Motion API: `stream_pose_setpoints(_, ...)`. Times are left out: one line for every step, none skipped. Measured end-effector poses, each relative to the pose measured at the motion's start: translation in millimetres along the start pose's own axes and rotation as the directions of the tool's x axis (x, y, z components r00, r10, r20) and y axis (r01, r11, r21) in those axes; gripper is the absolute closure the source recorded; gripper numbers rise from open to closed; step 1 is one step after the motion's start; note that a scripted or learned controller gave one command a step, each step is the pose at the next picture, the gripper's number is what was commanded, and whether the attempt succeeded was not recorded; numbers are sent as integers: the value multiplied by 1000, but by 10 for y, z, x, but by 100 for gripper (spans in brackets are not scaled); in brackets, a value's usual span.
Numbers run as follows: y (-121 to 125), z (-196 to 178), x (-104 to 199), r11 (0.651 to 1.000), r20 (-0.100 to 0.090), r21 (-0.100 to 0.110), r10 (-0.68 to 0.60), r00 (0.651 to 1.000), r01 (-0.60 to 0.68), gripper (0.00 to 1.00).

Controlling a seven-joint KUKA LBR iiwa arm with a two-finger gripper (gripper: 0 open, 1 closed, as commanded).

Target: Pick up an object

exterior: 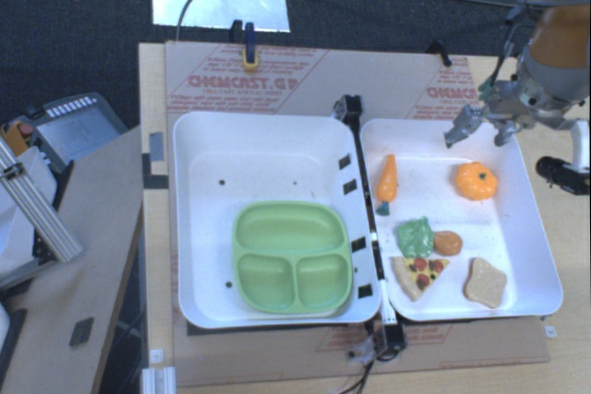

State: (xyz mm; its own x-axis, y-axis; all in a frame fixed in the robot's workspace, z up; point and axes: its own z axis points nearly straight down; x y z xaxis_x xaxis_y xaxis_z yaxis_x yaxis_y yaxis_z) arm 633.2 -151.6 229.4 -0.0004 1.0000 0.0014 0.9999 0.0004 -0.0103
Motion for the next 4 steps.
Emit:
stream_pose_setpoints(24,-75,3,1000,2,-12,-2,1000,2,0)
stream_pose_setpoints(47,548,-1,1000,1,-8,-1,1000,1,0)
stream_pose_setpoints(83,1155,46,1000,2,-10,-5,1000,5,0)
stream_pose_setpoints(100,1448,60,1000,0,-13,-5,1000,5,0)
